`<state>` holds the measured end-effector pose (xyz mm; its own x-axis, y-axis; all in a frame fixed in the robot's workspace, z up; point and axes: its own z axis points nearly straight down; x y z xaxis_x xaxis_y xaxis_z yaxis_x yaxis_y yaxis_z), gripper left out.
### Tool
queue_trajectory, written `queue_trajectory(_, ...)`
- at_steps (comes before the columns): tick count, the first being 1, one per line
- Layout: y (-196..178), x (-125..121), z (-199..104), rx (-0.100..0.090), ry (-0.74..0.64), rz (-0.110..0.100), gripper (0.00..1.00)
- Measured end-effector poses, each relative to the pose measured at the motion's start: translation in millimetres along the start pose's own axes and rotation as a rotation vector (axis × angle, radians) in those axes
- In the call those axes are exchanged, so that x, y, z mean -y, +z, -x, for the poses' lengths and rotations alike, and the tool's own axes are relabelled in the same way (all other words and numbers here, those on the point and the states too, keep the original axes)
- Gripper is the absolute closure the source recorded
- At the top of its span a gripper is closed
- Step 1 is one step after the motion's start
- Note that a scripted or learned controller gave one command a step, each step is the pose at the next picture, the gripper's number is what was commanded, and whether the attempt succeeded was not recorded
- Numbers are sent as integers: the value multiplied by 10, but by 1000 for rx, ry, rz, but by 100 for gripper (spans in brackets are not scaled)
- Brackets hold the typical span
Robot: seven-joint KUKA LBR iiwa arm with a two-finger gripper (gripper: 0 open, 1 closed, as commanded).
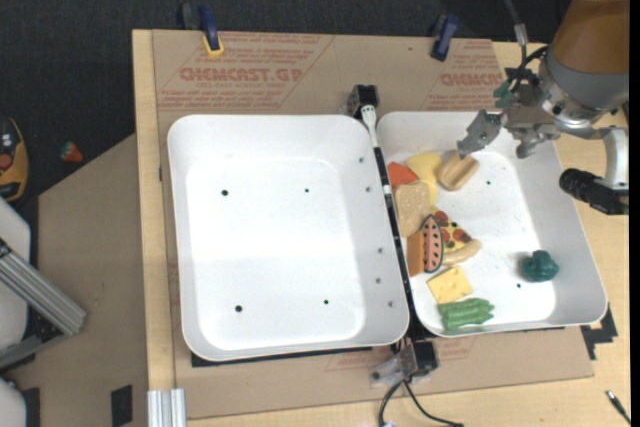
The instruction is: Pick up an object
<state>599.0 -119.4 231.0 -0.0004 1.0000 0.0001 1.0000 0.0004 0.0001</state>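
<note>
Toy food pieces [438, 240] crowd the right bin [575, 255]; gripper [495, 137] hovers above, fingers spread, holding nothing.

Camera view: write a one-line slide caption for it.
The arm's tool hangs over toy food piled in the right bin, beside a green piece; the left bin sits alongside.

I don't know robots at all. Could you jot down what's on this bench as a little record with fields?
arm: grey, orange band, reaching in from the right
gripper: above the right bin's far end, beside a tan piece
right bin: toy food, mostly along its left side
green items: dark lump near right rim; bean-like piece at near edge
left bin: white, beside the right one
</note>
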Motion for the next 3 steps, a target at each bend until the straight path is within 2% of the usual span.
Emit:
queue_trajectory(1, 183, -386, -683, -2, -7, 3, 0)
queue_trajectory(2, -1186, -683, -1108, 0, -6, 19, 0)
queue_trajectory(3, -1203, -662, -1079, 2, -2, 5, 100)
